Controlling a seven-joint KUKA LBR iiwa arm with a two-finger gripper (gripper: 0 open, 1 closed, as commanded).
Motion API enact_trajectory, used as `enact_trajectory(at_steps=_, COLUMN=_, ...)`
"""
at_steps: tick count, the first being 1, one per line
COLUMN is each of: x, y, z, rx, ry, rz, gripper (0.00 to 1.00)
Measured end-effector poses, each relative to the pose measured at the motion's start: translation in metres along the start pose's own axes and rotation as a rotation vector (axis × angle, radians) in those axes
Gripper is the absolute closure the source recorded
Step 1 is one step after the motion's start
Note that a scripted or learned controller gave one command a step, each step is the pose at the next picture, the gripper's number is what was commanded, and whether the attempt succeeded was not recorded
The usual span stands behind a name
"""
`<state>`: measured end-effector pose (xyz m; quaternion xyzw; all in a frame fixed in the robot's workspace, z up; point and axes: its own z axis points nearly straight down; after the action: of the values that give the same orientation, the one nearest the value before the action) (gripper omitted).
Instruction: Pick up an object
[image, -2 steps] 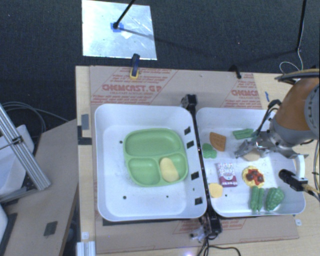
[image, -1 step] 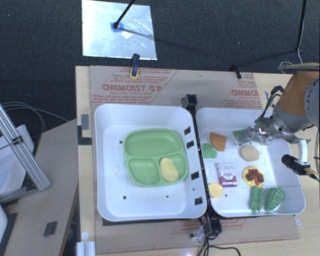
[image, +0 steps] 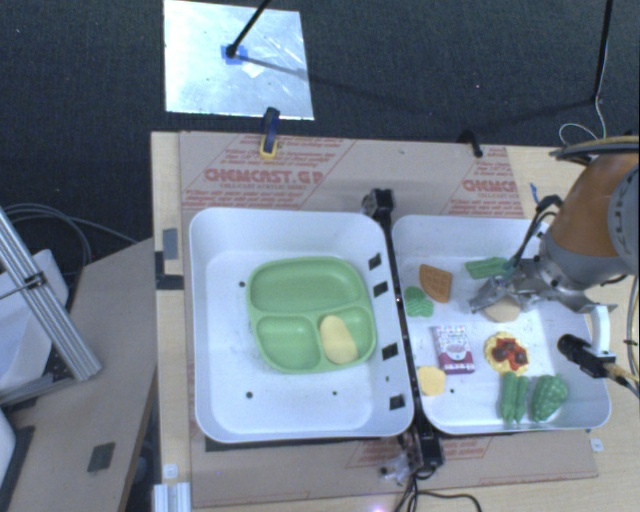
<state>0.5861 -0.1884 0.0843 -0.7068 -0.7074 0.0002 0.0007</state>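
The right bin (image: 590, 415) holds several toy foods. Among them are an orange slice (image: 436, 282), a green leafy piece (image: 487, 267), a small green lump (image: 417, 300) and a pink and white packet (image: 453, 349). A yellow disc (image: 431, 380), a small pizza (image: 507, 352), a green bean pod (image: 513, 397) and a knobbly green vegetable (image: 548, 396) lie nearer the front. My gripper (image: 494, 295) is low over the bin's middle, right above a beige piece (image: 503, 313) and partly covering it. Nothing is visibly lifted.
The left bin (image: 215, 300) contains a green divided plate (image: 300, 290) with a yellow food piece (image: 339, 338) in its lower right compartment. Black clips run along the divider (image: 385, 300) between the bins. The arm (image: 600, 220) covers the right bin's far right side.
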Motion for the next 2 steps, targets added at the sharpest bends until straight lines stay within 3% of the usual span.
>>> enact_trajectory(at_steps=1, x=-0.001, y=0.003, z=-0.012, rx=-0.006, ry=-0.002, rz=0.000, gripper=1.00)
enact_trajectory(at_steps=2, x=0.080, y=-0.003, z=0.000, rx=-0.001, ry=0.003, rz=-0.009, gripper=1.00)
